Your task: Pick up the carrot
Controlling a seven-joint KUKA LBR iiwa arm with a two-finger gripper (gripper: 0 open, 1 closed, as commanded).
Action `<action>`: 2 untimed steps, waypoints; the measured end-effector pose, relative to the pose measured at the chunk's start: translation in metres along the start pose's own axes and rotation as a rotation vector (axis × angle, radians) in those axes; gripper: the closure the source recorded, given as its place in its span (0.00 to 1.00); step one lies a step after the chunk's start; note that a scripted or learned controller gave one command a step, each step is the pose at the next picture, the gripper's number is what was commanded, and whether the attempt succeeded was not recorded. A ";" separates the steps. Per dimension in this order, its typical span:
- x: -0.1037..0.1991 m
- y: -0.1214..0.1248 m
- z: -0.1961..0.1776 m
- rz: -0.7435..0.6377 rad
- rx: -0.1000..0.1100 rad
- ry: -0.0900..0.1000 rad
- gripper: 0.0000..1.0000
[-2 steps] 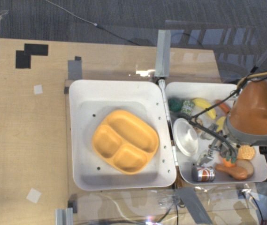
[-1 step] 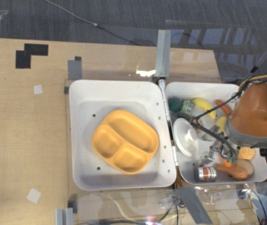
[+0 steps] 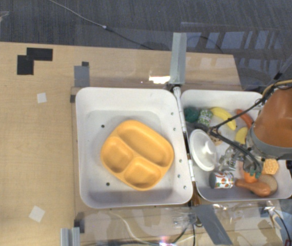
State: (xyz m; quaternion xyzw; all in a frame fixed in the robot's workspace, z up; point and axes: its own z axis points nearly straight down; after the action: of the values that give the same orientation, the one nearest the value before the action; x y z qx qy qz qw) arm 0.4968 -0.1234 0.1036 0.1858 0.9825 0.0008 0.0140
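two white bins sit side by side on the table (image 3: 27,152). the left bin (image 3: 86,137), in the middle of the frame, carries a yellow divided plate (image 3: 137,154) lying at a slant. the right bin (image 3: 284,188), at the right of the frame, is crowded: a white bowl (image 3: 203,150) tipped against its left wall, a green item (image 3: 193,115) and a banana (image 3: 221,116) near its upper edge, a small can (image 3: 222,180) on its side near the lower edge, and a brown drumstick-shaped toy (image 3: 256,187) at the lower right. the carrot (image 3: 250,177) shows as a small orange piece just above the drumstick, directly beneath the gripper (image 3: 246,165). the arm's orange band (image 3: 283,119) looms over the bin's right half. the gripper is low over the carrot; whether its fingers are parted or closed cannot be told, and no item is clearly seen between them.
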 end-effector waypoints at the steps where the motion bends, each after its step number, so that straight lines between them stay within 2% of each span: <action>1: -0.013 -0.020 -0.045 -0.389 0.002 0.017 1.00; 2: 0.000 0.007 -0.017 -0.415 0.001 0.020 1.00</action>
State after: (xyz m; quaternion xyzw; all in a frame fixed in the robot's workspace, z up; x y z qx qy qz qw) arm 0.4986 -0.1171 0.1204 -0.0205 0.9998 -0.0008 0.0040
